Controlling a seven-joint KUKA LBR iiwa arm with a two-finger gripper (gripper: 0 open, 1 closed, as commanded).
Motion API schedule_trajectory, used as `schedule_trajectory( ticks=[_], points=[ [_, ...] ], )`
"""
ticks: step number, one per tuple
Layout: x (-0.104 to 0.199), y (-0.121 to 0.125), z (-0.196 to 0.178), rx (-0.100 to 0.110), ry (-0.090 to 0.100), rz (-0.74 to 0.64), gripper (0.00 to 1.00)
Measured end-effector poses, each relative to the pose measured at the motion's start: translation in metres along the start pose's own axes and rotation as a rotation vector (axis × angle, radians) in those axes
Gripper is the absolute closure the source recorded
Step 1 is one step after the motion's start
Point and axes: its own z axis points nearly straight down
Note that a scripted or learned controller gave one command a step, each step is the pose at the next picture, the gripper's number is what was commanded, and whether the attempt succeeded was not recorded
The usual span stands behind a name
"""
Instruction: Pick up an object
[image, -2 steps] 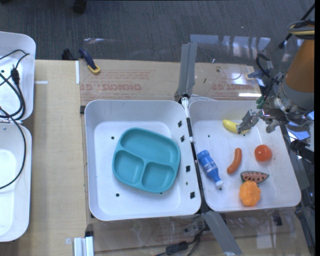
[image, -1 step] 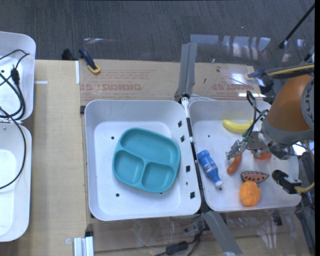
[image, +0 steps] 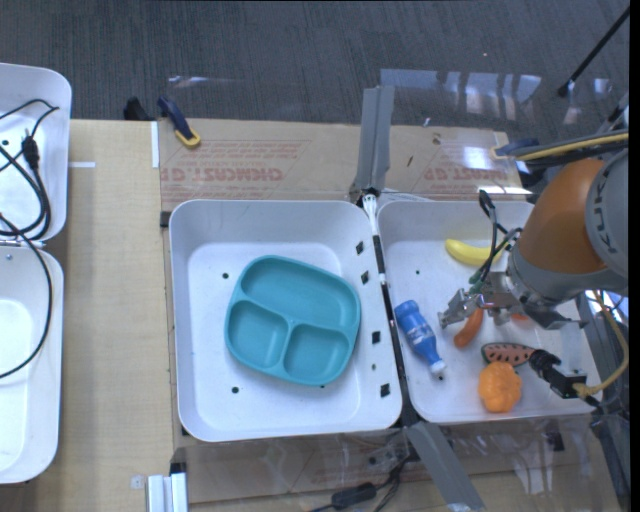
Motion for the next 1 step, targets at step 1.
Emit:
schedule_trajectory(
  ticks=[1],
  points=[
    [-0.0012,-0.0003,-0.0081,0.001,0.0,0.004,1.0]
  ],
)
